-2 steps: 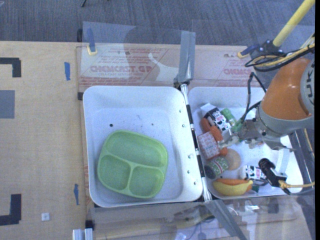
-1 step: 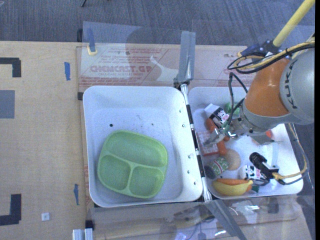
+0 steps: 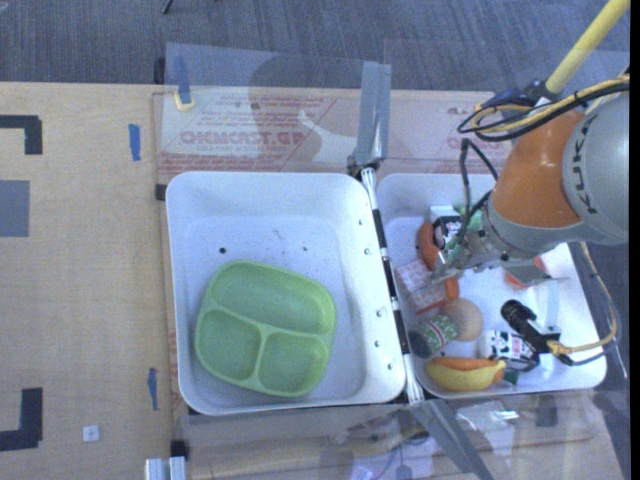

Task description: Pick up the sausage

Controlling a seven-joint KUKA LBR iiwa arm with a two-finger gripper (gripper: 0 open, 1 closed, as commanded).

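Note:
The sausage [image 3: 428, 245] is a short reddish-orange piece lying near the left wall of the right bin [image 3: 580, 313], towards the back. My gripper [image 3: 456, 255] hangs low over this bin, just right of the sausage and very close to it. The grey wrist with its orange band covers the view from above. I cannot see anything held.
A pinkish packet [image 3: 424, 288], a round brown fruit [image 3: 463, 318], a dark green can [image 3: 430, 337] and a banana [image 3: 465, 374] with an orange piece on it crowd the right bin's front. The left bin [image 3: 260, 203] holds a green divided plate [image 3: 264, 326].

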